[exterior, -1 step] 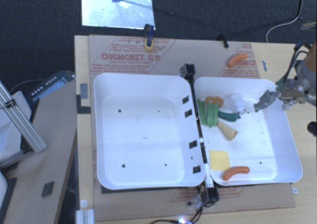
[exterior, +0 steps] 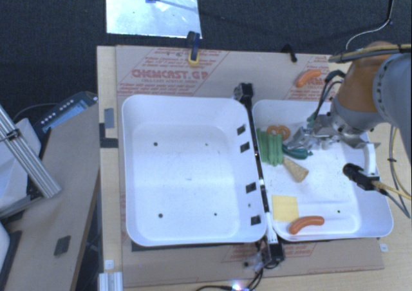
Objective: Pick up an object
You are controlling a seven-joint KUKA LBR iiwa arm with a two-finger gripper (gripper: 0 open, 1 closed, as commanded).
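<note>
The claw (exterior: 301, 141) hangs low over the right bin (exterior: 370, 215), near its upper middle, with the grey arm (exterior: 380, 93) and its orange band reaching in from the right. Whether the claw is wide or narrow cannot be told here (the metal parts blur together against the white floor), and nothing can be seen between its tips. Just beneath and beside it lies a small teal object (exterior: 297, 152), close enough that touching cannot be ruled out. Just to the left sit a pretzel-shaped orange piece (exterior: 279, 131) and a green ribbed piece (exterior: 270, 146), the latter lying along the bin's left wall. Below the claw rests a tan wedge (exterior: 296, 168), then a yellow square (exterior: 285, 208) and an orange sausage (exterior: 306, 224) near the bin's front edge. A second orange sausage (exterior: 308, 78) lies outside, on the board behind the bin. The left bin (exterior: 138, 174) stands alongside.
</note>
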